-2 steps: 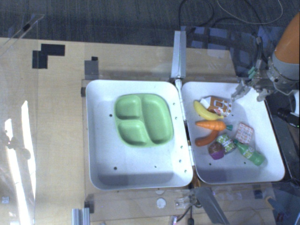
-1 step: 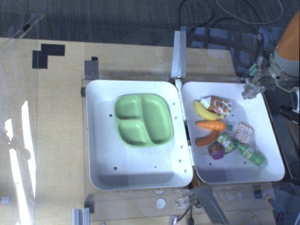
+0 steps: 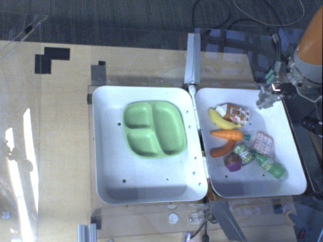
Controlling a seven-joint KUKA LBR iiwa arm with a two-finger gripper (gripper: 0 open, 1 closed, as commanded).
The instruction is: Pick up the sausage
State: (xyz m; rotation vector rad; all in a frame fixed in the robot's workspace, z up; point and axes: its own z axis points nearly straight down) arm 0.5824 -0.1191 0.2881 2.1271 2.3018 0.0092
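Not started: sausage [image 3: 222, 149] lies in right bin [image 3: 298, 185], touching carrot [image 3: 226, 134] above, beside purple toy [image 3: 232, 162]. End effector [image 3: 266, 99] hovers at bin's top-right corner, nothing grasped; open or clenched unclear. Approach, grasp, lift remain.

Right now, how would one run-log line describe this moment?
gripper: above right bin's far edge | sausage: lying in bin beside carrot, not held | pick: not yet done

Sausage [image 3: 222, 149] in right bin [image 3: 298, 178] — beneath carrot [image 3: 226, 134]; end effector [image 3: 266, 98] well apart
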